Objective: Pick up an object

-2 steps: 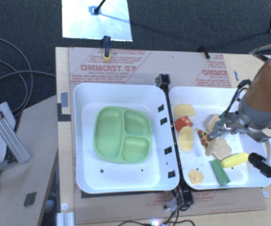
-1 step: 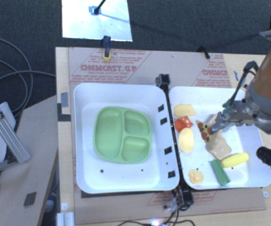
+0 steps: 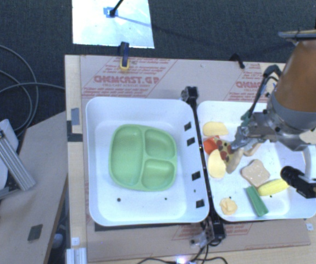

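The gripper (image 3: 236, 150) hangs low in the right bin (image 3: 289, 111), over a tight cluster near that bin's left wall: a yellow piece (image 3: 215, 128) far, a red piece (image 3: 211, 146) in the middle, a pale yellow piece (image 3: 217, 164) near. I cannot tell whether it is wide, narrow or holding anything. To pick well, settle on one item with room around it, come straight down, close fully, then lift slowly. The toast (image 3: 255, 172), banana (image 3: 272, 187) and green block (image 3: 256, 200) lie nearer, less crowded. The left bin (image 3: 100, 125) holds a green tray (image 3: 143, 157)

smooth, seemingly plastic green tray (image 3: 143, 158)
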### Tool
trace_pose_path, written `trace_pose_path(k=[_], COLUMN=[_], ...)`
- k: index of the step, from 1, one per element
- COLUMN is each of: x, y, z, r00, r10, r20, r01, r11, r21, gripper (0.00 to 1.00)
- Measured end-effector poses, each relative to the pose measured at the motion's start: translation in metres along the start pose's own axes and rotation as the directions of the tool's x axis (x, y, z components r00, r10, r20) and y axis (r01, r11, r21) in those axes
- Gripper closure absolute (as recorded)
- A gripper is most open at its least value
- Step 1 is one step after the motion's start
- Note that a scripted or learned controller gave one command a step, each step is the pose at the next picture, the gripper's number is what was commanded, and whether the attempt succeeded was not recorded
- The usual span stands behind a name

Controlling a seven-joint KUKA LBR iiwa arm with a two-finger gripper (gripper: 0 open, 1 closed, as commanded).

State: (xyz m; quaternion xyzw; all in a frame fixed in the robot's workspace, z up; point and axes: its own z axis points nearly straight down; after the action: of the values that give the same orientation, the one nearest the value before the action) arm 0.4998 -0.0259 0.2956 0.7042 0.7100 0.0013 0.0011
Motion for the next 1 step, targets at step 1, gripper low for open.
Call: trace_pose_path(k=[1], x=[0.0139], y=[-0.0097], z=[-0.0160], r00=[1.000], r10=[0.001], r20=[0.000], r01=[-0.001], r11=[1.000], r21=[-0.002], gripper=[1.00])
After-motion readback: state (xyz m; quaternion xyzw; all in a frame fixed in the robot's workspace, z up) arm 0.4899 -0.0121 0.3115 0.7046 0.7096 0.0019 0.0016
